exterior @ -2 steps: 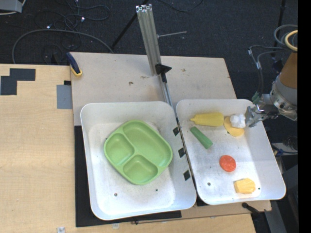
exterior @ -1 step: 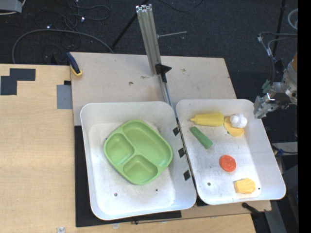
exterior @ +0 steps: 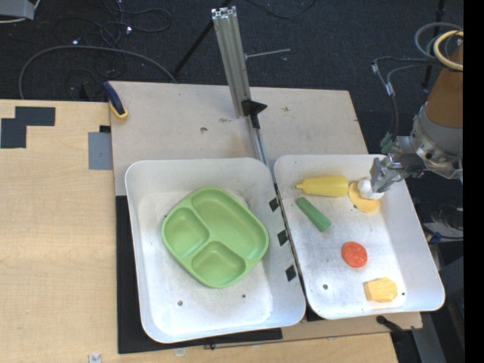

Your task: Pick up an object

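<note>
One gripper (exterior: 380, 177) hovers at the right bin's (exterior: 423, 278) two o'clock; its opening I cannot tell, and it may nudge the yellow piece (exterior: 365, 200) away.

Even bright light, slightly soft focus

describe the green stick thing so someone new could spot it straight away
Look in the right-hand white bin, the one without the green divided tray. Near its left wall, just below the yellow corn-like piece, lies the green stick, set on a slant. It is that bin's only green, long, thin item.
</note>
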`<state>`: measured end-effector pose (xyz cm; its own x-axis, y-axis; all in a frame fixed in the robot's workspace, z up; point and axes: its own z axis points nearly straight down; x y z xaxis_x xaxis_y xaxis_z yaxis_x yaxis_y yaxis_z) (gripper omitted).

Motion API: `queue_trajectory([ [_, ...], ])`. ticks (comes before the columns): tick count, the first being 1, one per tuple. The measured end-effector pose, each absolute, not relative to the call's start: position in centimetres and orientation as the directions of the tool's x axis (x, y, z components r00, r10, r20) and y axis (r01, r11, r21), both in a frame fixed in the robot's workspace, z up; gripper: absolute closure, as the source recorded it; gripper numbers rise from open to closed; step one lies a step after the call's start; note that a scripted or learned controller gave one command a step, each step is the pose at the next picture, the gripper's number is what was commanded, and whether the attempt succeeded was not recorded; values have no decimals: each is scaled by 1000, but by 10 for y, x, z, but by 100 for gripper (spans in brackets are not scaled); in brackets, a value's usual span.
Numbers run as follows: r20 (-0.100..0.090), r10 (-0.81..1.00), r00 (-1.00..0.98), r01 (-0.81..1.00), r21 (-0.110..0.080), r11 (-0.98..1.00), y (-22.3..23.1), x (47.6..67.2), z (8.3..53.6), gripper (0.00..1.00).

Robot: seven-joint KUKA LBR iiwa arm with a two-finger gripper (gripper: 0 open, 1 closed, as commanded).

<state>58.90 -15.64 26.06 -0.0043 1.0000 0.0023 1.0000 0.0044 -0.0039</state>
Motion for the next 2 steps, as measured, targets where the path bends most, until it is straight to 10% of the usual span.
queue_trajectory([
  [2, 2, 1000, -4, 1000, -4, 4, -56, 585, 256, 100],
])
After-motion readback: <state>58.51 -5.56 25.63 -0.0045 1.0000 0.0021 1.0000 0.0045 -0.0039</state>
